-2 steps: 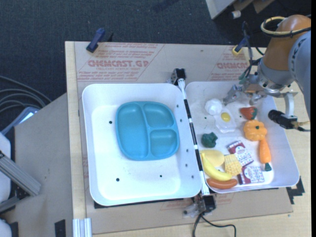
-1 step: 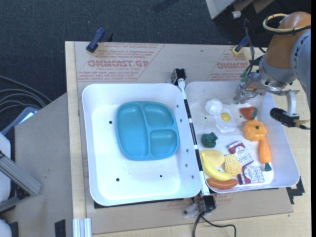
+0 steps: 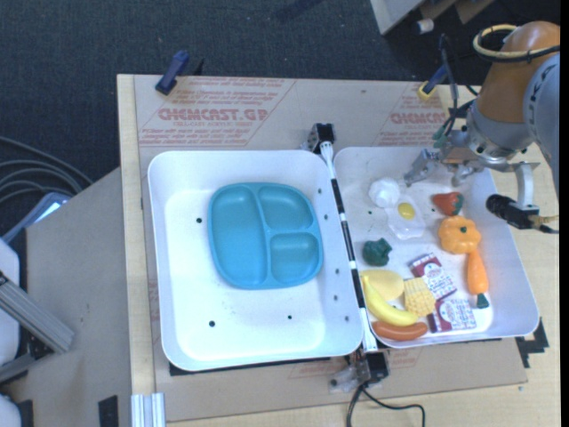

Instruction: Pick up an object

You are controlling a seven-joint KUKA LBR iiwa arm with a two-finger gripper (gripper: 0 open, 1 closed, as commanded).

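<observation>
The right bin (image 3: 520, 283) holds several toy foods. Among them are a fried egg (image 3: 395, 200), a red strawberry (image 3: 447, 203), an orange pepper (image 3: 459, 235) and a carrot (image 3: 477, 274). There are also a green broccoli piece (image 3: 377, 251), a banana (image 3: 382, 294), a sausage (image 3: 400, 331) and red-and-white packets (image 3: 443, 294). My gripper (image 3: 442, 171) hangs over the far end of this bin, just beyond the strawberry and right of the egg. Its fingers (image 3: 420, 169) are spread open and hold nothing.
The left bin (image 3: 178, 238) carries a blue divided plate (image 3: 265, 235). A black-clipped rim (image 3: 338, 229) separates the two bins. The arm's orange band (image 3: 520, 69) and a black cable (image 3: 516, 212) sit over the right bin's far right corner.
</observation>
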